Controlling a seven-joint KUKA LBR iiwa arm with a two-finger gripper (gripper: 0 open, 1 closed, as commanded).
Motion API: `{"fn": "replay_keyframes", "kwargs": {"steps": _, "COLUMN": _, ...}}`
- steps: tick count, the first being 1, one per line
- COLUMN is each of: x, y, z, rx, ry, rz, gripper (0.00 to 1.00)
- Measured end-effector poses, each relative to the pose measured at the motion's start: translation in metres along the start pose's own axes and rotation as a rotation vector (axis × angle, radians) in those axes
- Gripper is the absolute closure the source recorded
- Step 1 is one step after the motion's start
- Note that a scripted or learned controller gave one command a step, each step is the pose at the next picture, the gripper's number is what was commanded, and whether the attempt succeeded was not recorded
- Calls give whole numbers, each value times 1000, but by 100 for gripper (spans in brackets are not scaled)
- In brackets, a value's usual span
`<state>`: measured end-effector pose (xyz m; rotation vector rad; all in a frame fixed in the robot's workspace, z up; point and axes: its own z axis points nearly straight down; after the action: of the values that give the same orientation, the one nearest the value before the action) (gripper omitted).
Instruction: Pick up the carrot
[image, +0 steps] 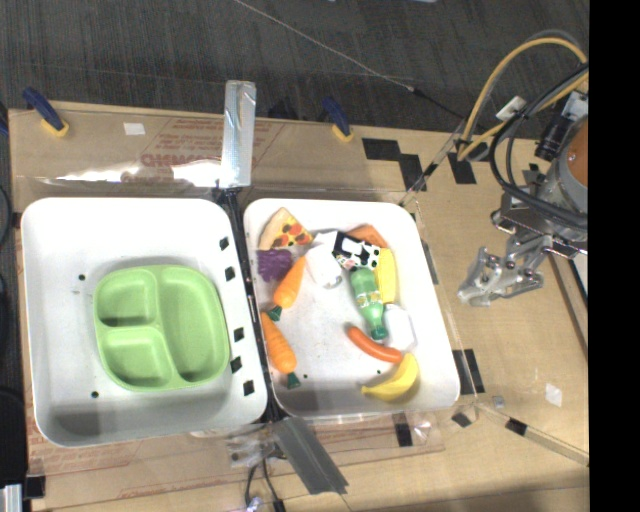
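Observation:
Two orange carrots lie at the left side of the right bin (430, 300). One carrot (289, 283) leans slantwise below a purple bunch of grapes (272, 263). The other carrot (279, 345), with a dark green stub at its lower end, rests against the bin's left wall. My gripper (498, 280) hangs over the cardboard bench to the right of that bin, well away from both carrots. Its fingers stand open with nothing between them.
The right bin also holds a pizza slice (285, 230), a cow-patterned piece (352, 250), a green bottle (368, 300), a red pepper (375, 347) and a banana (395, 380). A green divided plate (160, 325) sits in the left bin (50, 260). Cables (500, 90) loop at the upper right.

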<state>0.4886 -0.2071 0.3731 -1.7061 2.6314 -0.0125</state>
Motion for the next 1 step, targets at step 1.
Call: {"fn": "replay_keyframes", "kwargs": {"steps": 1, "x": -1, "y": -1, "z": -11, "rx": 3, "ry": 0, "rz": -3, "gripper": 100}}
